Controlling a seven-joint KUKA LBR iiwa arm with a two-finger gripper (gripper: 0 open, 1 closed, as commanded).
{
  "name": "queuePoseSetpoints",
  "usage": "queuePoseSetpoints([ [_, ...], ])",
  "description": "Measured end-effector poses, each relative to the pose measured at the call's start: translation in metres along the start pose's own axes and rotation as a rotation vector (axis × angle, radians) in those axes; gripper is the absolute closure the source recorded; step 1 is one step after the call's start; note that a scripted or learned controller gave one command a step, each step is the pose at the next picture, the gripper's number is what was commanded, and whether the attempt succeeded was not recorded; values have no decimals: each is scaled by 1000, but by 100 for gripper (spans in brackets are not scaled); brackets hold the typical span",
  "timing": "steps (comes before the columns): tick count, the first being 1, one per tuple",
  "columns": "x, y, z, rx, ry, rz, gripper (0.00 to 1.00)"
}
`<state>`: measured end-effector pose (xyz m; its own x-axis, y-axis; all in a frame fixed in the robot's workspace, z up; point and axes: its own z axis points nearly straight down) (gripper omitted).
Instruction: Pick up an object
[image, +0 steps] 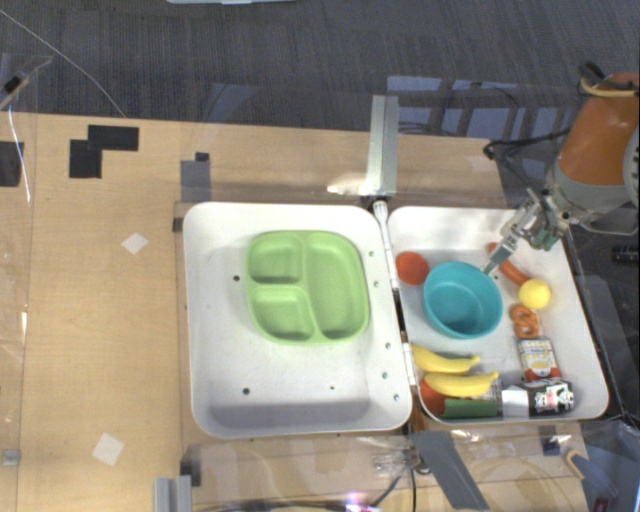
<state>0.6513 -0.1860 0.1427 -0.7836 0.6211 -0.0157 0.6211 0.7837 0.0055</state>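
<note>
Arm (600, 140) comes in from the right, orange band over the far right corner of the right bin (590, 340). Gripper (497, 262) slants down-left above the bin's far side, tips just over the far right rim of the teal bowl (462, 300) and next to an orange carrot-like piece (512, 270). Fingers look narrow with nothing seen between them, small in view.

Right bin contents: red tomato (411, 266) left of the bowl, touching or nearly touching it; yellow lemon (535, 294) right of the bowl; small orange item (524, 320) just near of the lemon; little jar (537, 356) nearer still; two bananas (455, 372) near of the bowl; green piece (470, 407) and a dark bottle (538, 399) lying along the near wall; a red bit (430, 395) at the near left corner.

Left bin (215, 330) holds a green divided tray (305, 286), three compartments, sitting about center
</note>
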Motion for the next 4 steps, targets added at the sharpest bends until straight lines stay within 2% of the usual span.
queuePoseSetpoints([
  [1,-11,-5,54,1,7,178,0],
  [2,38,-22,51,0,3,341,0],
  [3,15,-21,53,1,3,299,0],
  [4,40,-42,52,0,4,442,0],
])
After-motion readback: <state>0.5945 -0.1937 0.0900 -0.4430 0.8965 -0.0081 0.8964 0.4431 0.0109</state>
